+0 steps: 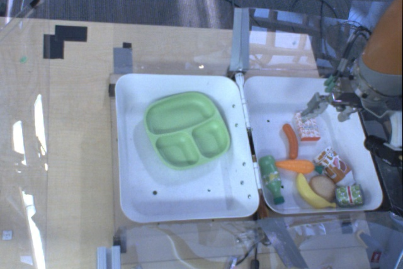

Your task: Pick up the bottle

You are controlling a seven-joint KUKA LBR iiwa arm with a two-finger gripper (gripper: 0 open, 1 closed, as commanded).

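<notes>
You see the arm cut off at the right edge, and the small packets' labels are too small to read.

The pale wooden surface carries two white bins, left bin touching right bin.

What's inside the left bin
A green tray with three compartments lies in the left bin. The bin floor beneath the tray is covered, so anything under it cannot be seen.
</notes>
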